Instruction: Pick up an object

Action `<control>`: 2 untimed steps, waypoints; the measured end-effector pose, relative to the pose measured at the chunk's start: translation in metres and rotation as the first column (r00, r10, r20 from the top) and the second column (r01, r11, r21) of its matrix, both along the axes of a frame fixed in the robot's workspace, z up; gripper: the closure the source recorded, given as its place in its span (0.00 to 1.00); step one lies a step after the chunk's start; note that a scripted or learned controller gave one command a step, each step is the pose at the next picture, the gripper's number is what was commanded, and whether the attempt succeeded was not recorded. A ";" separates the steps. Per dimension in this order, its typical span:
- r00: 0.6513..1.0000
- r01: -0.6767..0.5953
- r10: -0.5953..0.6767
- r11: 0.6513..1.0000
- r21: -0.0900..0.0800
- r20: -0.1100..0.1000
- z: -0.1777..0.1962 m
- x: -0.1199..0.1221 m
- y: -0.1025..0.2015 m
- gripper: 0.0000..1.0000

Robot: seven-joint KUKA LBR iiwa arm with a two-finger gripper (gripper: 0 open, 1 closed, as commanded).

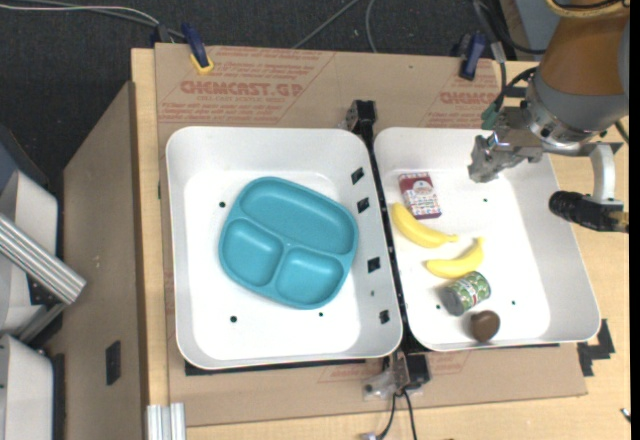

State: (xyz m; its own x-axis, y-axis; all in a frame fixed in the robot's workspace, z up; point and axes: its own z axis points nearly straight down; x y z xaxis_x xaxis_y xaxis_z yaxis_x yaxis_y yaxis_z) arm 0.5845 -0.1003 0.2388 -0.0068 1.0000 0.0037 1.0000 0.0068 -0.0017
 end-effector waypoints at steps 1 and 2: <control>1.000 0.000 0.000 1.000 -0.001 0.000 0.006 -0.002 0.049 1.00; 1.000 0.000 0.000 1.000 -0.001 -0.002 -0.011 -0.004 0.102 1.00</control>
